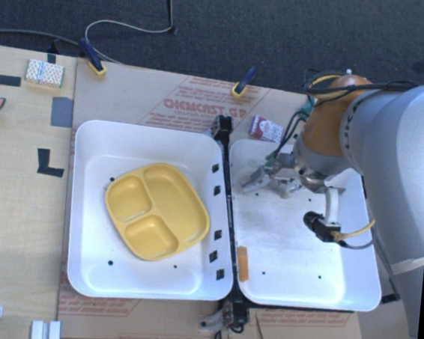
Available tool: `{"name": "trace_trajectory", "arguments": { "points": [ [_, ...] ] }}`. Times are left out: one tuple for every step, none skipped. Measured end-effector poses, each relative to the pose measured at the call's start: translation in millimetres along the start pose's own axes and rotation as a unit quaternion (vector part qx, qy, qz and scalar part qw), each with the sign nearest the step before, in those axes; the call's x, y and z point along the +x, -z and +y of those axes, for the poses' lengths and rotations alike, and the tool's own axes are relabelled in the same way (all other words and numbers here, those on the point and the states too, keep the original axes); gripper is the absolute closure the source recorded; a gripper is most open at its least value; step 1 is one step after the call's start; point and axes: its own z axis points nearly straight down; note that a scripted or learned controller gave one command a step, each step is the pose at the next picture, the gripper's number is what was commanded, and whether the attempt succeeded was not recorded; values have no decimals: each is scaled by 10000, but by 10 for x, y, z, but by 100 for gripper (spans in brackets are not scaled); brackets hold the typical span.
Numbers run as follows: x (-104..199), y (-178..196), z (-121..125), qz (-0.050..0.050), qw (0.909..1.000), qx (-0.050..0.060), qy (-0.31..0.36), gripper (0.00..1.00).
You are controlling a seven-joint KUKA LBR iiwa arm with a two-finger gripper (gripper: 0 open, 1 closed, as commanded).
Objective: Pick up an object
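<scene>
Gripper (254,181) on the grey KUKA arm (395,147) is sitting low in the upper left part of the right shallow white plastic bin (350,289), metal fingers pointing toward the black divider (225,226) between the two bins. Fingers look spread apart with nothing between them, so I'd call it open and empty.

Two candidates for picking, as far as I can see. Closest one is a small orange stick-shaped piece (242,262) lying flat on the right bin's floor, tight against the left wall near the front. It's well apart from the gripper. The other is a yellow plastic divided plate with three compartments (156,209), sitting at an angle in the middle of the left shallow white plastic bin (81,264).

My take on handling: the orange piece is probably light and rigid, but it lies so close to the wall that one finger may not fit on that side. Grabbing it across its narrow width, fingers lined up along the wall, seems the best bet. The plate is stiff, smooth and likely slippery, too wide to span, so you'd have to pinch the raised rim or one of the inner ridges, and it could tip or slide out.
</scene>
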Motion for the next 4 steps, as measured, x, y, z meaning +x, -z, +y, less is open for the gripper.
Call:
{"name": "trace_trajectory", "arguments": {
  "points": [
    [-2, 96, -1, -2, 10000, 5, 1, 100],
    [8, 185, -4, 6, 10000, 13, 6, 100],
    [18, 274, -6, 14, 10000, 21, 10, 100],
    [29, 364, -8, 24, 10000, 29, 15, 100]
  ]
}}
